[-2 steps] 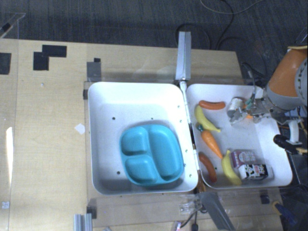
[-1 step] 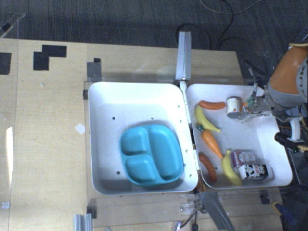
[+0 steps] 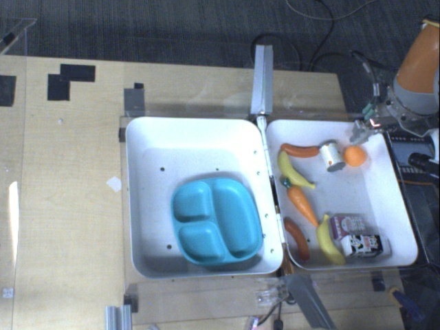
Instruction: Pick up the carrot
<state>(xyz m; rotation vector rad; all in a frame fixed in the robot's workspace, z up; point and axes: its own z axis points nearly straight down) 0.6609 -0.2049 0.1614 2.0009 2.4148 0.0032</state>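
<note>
**A:** Found the pincer?

**B:** Yes. Hangs at the far edge of the right bin, under the grey arm with its orange band. Open or closed: cannot tell at this size and slant.

**A:** And the carrot?

**B:** Lies in that same right bin, well apart from the pincer, to its left and nearer the camera. Slanted, orange, tapering toward the near side. Not in the pincer.

**A:** Anything between the two?

**B:** Just below the pincer, an orange ball. Left of that, close beside it, a small silver can on its side. Further left again, a reddish sausage and, just under it, a yellow banana, whose tip ends just beside the carrot's thick end.

**A:** Beyond the carrot, away from the pincer?

**B:** A second sausage, darker, by the bin's left wall. Next to it a second banana, and against that a small carton lying flat.

**A:** Other bin?

**B:** Left bin, far to the pincer's left, side by side with the right one on the counter. Holds a blue divided plate.
</note>
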